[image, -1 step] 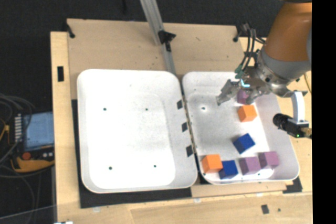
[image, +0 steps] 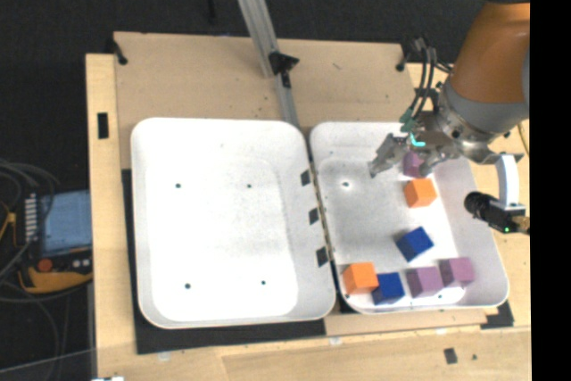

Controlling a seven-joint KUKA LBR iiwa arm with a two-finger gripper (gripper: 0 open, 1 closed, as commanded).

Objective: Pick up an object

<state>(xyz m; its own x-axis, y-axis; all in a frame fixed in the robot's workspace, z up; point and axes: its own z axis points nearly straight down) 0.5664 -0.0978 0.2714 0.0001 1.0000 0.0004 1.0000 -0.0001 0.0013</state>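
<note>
Purple block [image: 413,163] sat near the right bin's [image: 357,136] far edge, between the hand's [image: 406,158] spread fingers, not yet gripped; you needed to centre, then close squarely, avoiding the orange block [image: 419,192].

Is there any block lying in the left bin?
No, the left bin shows bare white floor; the orange block and the other blocks all lie in the right bin.

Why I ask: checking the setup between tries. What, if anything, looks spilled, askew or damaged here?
Nothing stands out. All the blocks lie inside the right bin, none spilled onto the bench. The gripper hovers by the purple block.
</note>
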